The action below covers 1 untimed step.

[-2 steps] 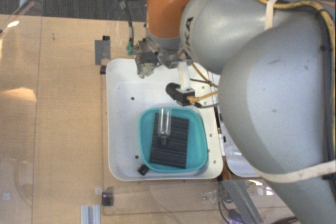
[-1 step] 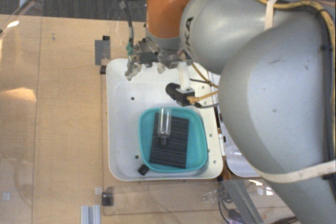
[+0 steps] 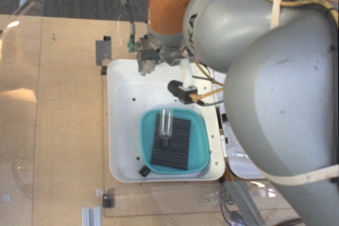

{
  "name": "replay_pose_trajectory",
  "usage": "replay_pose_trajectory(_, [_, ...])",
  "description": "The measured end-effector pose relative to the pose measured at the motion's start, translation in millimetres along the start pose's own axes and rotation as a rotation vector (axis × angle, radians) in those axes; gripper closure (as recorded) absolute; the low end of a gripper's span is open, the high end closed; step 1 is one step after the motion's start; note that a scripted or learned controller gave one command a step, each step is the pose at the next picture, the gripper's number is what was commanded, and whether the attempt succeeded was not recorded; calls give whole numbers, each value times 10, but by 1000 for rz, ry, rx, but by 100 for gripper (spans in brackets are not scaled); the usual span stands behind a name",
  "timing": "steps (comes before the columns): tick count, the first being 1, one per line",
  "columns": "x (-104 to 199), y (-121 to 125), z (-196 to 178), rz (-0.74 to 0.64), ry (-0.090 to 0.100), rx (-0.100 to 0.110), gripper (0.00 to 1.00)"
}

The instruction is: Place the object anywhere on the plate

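Arm (image 3: 254, 61): grey, with an orange band, reaching in from the right and covering the upper right of the view.
Gripper (image 3: 152, 56): grey metal body below the orange band, over the back edge of the left bin; seen from behind, so I cannot tell whether it is open or closed, and nothing shows in its grasp.
Black part (image 3: 180, 91): dark, rounded, with tan cables running to it; it sits above the bin floor just behind the plate. I cannot tell if it is part of the gripper.
Left bin (image 3: 121, 114): white and shallow, on the bench (image 3: 53, 114).
Plate (image 3: 200, 148): teal, square with rounded corners, in the front half of the left bin.
Ribbed block (image 3: 175, 148): dark, lying flat on the plate, inside its rim.
Tube (image 3: 166, 125): clear and grey, lying on the block's back left part, so also on the plate.
Small dark piece (image 3: 144, 171): on the bin floor, just beside the plate's front left corner, off the plate.
Right bin (image 3: 241, 164): white, mostly hidden under the arm.
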<state>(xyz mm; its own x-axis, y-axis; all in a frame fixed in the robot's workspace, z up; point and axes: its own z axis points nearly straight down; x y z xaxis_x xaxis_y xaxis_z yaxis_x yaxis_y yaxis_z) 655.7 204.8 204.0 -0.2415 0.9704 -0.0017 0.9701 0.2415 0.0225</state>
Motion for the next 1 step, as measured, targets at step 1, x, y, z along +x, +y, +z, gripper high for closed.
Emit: replay_pose_trajectory(1, [4, -1, 2, -1, 0, 1, 0])
